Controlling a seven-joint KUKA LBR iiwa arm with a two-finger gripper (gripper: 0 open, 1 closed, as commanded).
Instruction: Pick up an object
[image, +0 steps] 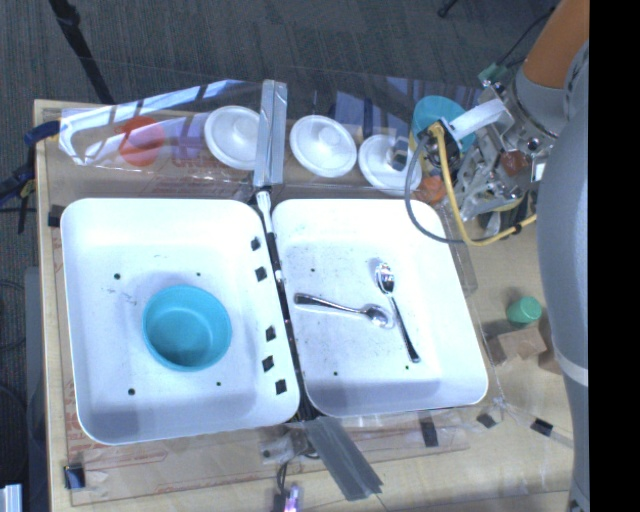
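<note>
Your claw (470, 175), its grip state impossible to tell, hangs over the bin's far corner; below-left of it, two crossed spoons (345, 306) (394, 306) risk slipping or lifting together.

From my seat, the gripper (470, 165) is a tangle of wires and metal at the upper right, and I cannot make out its fingertips among the clutter. The arm (560, 60) runs off the top and right edges, so I see just part of it. A teal item (436, 112) behind the gripper is half hidden by it; I cannot name it. The orange thing (143, 140) at the upper left sits under clear plastic glare, its form blurred. A small purple piece (291, 498) is cut by the bottom edge.
</note>
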